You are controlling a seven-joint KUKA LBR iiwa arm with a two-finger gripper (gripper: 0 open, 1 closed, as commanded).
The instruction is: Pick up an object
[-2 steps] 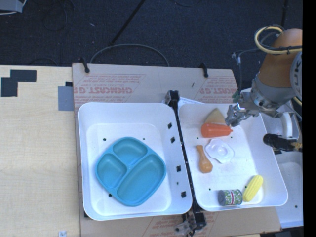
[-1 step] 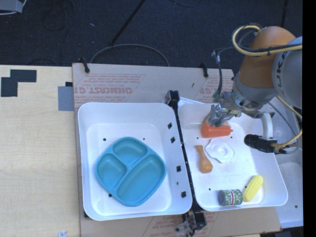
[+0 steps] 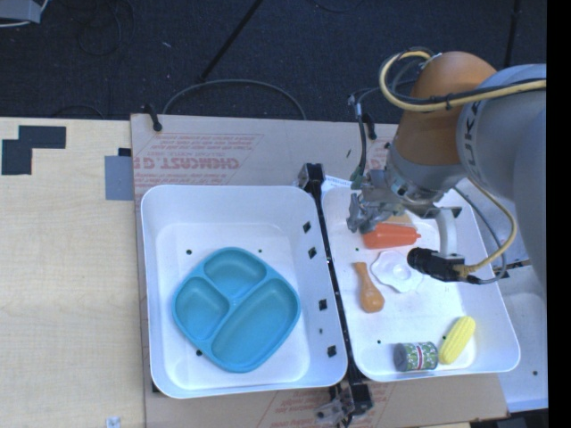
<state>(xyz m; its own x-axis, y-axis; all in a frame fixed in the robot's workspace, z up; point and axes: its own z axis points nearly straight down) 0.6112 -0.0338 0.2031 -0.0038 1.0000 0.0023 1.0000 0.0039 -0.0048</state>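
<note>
An orange carrot-shaped toy [image 3: 391, 235] lies in the right bin [image 3: 500, 346], near its far-left corner. The gripper [image 3: 365, 210] hangs just beside its left end; whether it is open or closed cannot be told. Nearby lie a white fried-egg toy [image 3: 395, 273], a tan drumstick [image 3: 368, 289], a corn cob [image 3: 457, 339] and a small can [image 3: 416, 356]. A blue divided plate [image 3: 235, 308] sits in the left bin [image 3: 165, 212].

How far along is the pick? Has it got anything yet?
Done: the gripper is low in the right bin, at the left end of the orange carrot-like toy. In hand: nothing visibly lifted; that toy lies on the bin floor. Left: grasp and lift. The corn, can and blue plate lie untouched.
</note>
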